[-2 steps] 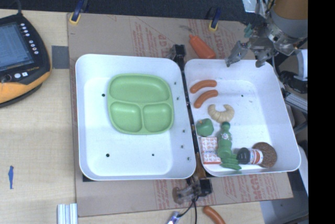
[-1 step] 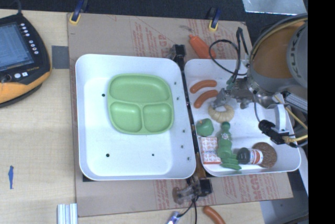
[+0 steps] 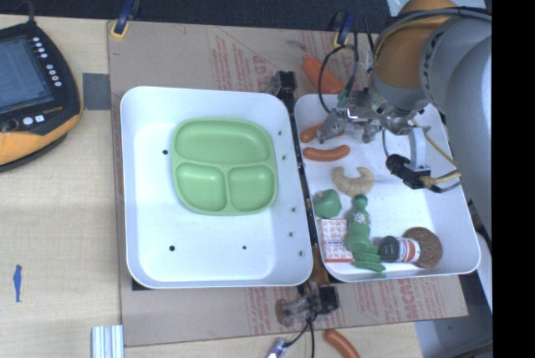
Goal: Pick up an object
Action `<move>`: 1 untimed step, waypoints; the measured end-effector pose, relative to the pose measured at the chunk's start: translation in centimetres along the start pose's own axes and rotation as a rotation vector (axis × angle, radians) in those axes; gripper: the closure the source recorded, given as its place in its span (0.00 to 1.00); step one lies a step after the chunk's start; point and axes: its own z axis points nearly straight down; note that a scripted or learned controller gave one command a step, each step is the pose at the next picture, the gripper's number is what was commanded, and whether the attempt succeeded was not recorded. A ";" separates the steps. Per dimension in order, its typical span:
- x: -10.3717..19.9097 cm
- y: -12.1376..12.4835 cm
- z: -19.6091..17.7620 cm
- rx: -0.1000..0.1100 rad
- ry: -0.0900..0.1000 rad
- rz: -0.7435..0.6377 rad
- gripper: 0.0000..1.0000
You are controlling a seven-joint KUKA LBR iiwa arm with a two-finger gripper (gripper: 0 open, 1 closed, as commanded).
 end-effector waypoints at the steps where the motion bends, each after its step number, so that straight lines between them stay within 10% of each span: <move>1: -0.2 0.0 0.0 -0.001 0.001 0.000 0.00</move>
